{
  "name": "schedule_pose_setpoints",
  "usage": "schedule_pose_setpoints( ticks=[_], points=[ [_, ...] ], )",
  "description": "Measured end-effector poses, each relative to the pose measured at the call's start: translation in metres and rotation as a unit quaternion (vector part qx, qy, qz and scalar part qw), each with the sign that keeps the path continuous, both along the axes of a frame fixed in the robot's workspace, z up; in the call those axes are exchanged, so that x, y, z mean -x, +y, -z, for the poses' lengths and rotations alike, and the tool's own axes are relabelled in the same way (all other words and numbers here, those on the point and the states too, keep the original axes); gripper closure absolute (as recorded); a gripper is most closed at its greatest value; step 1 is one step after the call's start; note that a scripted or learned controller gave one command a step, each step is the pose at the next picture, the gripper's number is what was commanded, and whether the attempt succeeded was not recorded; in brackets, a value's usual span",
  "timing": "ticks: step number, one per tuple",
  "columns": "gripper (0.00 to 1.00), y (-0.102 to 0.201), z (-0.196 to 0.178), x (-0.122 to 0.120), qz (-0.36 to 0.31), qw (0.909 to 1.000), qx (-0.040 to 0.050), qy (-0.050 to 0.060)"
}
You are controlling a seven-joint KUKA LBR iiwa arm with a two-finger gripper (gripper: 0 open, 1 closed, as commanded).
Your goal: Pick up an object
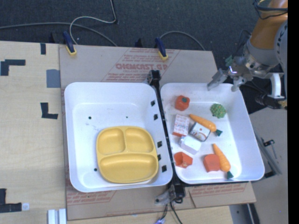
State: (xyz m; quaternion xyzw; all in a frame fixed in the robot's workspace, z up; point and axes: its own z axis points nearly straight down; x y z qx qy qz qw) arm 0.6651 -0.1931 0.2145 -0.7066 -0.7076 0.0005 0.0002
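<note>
Gripper (225, 79) is poised at the right bin's (247, 120) far rim with fingers spread and nothing between them, since the toy food, broccoli (217, 110) nearest, is left scattered below.

A: Arm in from the right, upper corner. Grey with orange band above the wrist, angled down and to the left.

B: Gripper (226, 80)?

A: Low at the end of the wrist, two fingers (214, 82) spread apart, tips pointing down-left. Nothing between them.

B: Wrist pose?

A: Tilted, not vertical. Upper links cut off by the frame edge.
</note>
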Motion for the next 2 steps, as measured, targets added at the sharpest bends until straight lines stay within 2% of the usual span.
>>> schedule_pose_setpoints(
  ticks=[1, 2],
  points=[
    [0.00, 0.070, 0.109, -0.003, 0.000, 1.0000, 0.0000, 0.000],
    [0.00, 0.098, 0.129, 0.015, 0.000, 1.0000, 0.0005, -0.001]
  ],
)
